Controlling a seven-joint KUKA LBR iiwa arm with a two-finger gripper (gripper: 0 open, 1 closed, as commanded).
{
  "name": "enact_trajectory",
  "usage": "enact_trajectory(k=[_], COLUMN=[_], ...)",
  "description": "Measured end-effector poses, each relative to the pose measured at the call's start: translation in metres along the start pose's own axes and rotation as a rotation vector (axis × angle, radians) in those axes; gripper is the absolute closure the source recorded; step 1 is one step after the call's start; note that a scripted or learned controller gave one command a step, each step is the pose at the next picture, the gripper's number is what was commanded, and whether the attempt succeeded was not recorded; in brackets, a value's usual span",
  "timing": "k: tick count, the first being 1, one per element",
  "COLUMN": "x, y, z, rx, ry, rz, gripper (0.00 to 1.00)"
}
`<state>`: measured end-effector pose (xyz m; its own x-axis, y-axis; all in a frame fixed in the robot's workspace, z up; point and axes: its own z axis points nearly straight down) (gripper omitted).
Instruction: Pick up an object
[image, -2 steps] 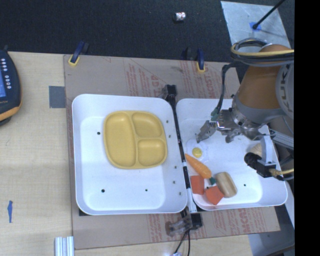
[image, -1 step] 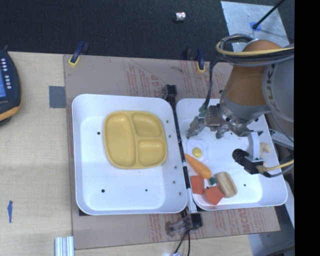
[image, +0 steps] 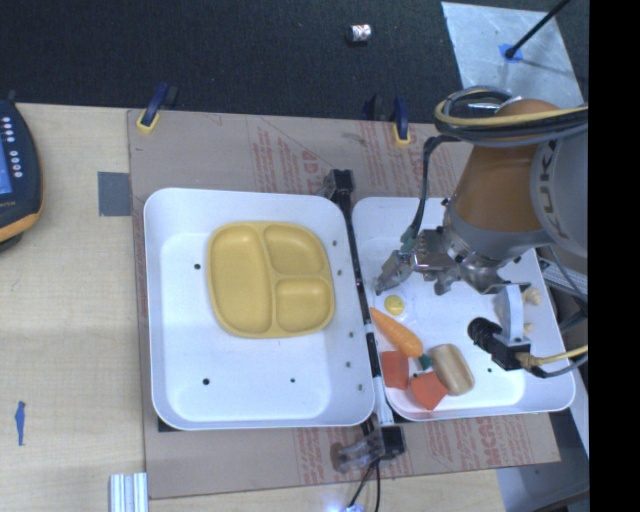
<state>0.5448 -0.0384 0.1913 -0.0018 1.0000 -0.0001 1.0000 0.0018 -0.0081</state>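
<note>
The bench is a light wood table (image: 70, 330) w/ a big brown cardboard sheet (image: 250, 150) on it, held by blue and yellow clips at the back edge. Behind the table the floor is dark. At the left edge sits a black and orange control box w/ buttons (image: 15, 170). A grey tape square (image: 113, 193) is stuck on the wood near it. On the cardboard are two shallow white plastic bins side by side. The left white bin (image: 180, 380) holds a smooth yellow plastic plate w/ three sections (image: 270, 278), near its back. The right white bin (image: 540, 395) holds the small toys. The grey robot arm w/ the orange band (image: 505, 190) comes in from the right, over the right bin. Its metal two-finger gripper (image: 398, 268) hangs low at the bin's left side, and nothing is seen in it. Can't tell if it is wide or narrow. Just below the gripper lies a small round yellow toy (image: 394, 304), very near but can't tell if touching. Next, a bit lower, is a long orange carrot toy (image: 395, 331). Further toward the front are red block pieces (image: 410, 380) and a tan bread-roll shape (image: 452, 368), all close together.
</note>
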Motion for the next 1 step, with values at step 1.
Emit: enact_trajectory(k=[1], x=[-0.1054], y=[0.0972], z=[0.0316], rx=[-0.013], ry=[-0.006], rz=[0.003], gripper=[0.00])
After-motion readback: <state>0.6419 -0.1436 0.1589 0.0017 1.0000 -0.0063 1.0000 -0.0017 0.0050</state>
